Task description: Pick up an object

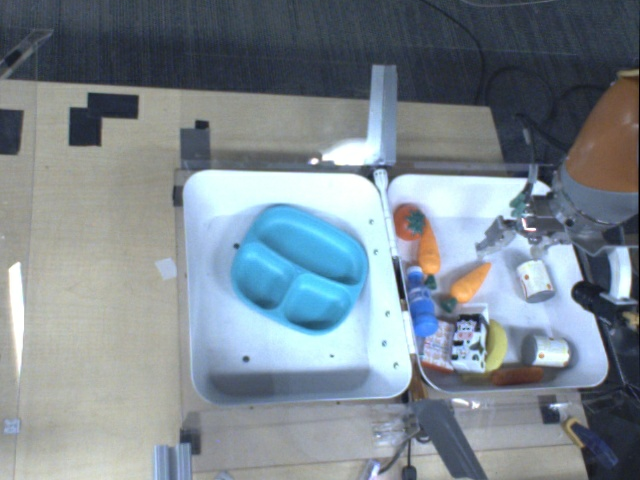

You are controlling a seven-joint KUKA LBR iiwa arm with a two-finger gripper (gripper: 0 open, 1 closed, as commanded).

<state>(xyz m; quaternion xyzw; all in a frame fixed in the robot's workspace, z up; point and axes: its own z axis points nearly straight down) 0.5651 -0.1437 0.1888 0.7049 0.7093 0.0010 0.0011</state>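
Observation:
The right bin [590,373] holds several small objects. Along its left side lie a red-orange tomato-like piece [407,220], a carrot [429,252] and a blue bottle [421,310]. A second orange carrot [470,282] lies in the middle. Two white cans [535,280] [549,351] rest on the right. A printed box [456,343], a yellow banana [496,343] and a red item [512,374] sit along the front. My gripper [515,236] hangs over the bin's back right part, just above the upper can and right of the middle carrot. It is open and holds nothing.
The left bin [215,368] holds a blue divided plate [298,268]. A metal post [383,118] stands behind the wall between the bins. The arm's grey and orange body [605,163] covers the right bin's far right corner. Cables lie at the right edge.

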